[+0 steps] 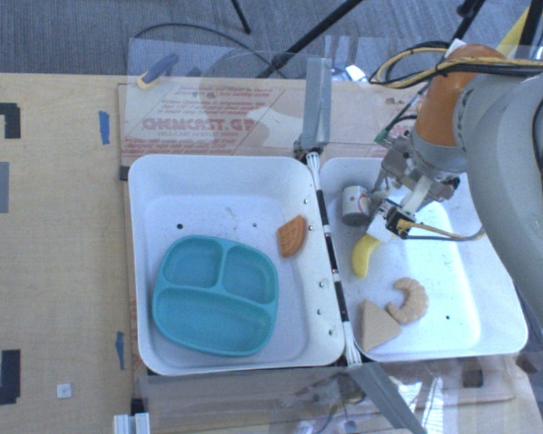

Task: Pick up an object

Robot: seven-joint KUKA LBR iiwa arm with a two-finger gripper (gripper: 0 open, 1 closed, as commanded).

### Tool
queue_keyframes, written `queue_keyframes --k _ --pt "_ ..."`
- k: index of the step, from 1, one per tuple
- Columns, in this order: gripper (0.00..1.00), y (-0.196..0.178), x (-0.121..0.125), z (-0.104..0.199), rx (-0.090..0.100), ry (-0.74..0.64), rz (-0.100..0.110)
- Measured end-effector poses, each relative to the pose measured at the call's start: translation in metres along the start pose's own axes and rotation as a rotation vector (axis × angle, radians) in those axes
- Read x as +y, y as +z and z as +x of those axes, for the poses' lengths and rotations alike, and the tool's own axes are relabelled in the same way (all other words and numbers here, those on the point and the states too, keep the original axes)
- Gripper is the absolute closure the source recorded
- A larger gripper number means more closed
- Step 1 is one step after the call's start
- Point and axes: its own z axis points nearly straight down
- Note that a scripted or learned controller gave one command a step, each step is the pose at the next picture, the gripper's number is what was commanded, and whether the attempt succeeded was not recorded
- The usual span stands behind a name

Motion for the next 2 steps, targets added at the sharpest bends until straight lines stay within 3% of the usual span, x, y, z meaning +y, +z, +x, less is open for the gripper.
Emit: queue_keyframes --k 1,2 --pt "0.0 0.006 -0.003 -0.002 -0.007 0.001 0.01" --pt "0.0 -0.067 0.014 -0.021 -0.009 0.248 0.011"
